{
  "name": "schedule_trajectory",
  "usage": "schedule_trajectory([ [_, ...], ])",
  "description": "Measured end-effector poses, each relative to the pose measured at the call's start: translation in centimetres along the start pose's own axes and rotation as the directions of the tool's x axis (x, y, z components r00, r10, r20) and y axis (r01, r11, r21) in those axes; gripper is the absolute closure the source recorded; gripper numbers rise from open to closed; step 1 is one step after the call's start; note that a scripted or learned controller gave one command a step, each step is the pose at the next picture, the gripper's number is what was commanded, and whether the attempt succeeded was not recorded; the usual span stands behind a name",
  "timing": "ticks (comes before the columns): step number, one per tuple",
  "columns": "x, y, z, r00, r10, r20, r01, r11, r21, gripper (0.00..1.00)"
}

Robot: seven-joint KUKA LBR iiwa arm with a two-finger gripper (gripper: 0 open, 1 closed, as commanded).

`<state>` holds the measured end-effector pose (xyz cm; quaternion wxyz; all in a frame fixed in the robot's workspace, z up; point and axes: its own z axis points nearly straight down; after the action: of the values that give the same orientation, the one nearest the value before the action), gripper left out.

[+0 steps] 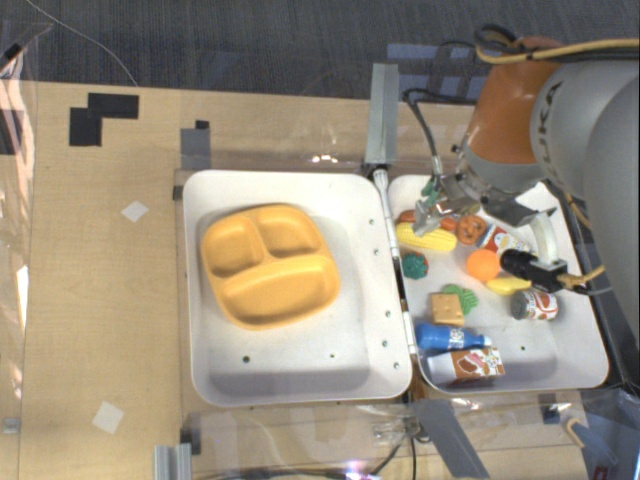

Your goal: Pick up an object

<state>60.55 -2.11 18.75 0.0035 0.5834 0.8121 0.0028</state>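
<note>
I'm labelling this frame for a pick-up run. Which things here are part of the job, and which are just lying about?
In the job: pincer; yellow corn beneath it; orange ball; blue bottle; right bin.

Lying about: yellow divided plate; left bin; black tape marks.

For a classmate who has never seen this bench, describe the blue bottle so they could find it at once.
Start at the right bin, the one crowded with toy food. Along its near edge lies the blue bottle on its side, just above a brown carton. It is the one blue item there.
</note>
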Motion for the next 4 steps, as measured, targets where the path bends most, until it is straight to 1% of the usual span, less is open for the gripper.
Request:
schedule_trajectory([
  [1,-0.1,-0.1,0.2,1.0,0.002,0.0,-0.002,1.0,0.003,0.0],
  [2,2.4,-4.1,-13.3,0.986,0.166,0.001,-0.166,0.986,-0.009,0.0],
  [3,3.9,-7.0,-0.9,0.976,0.217,-0.001,-0.217,0.976,0.015,0.0],
  [4,7.6,-9.9,0.3,0.845,0.535,0.001,-0.535,0.845,0.009,0.0],
])
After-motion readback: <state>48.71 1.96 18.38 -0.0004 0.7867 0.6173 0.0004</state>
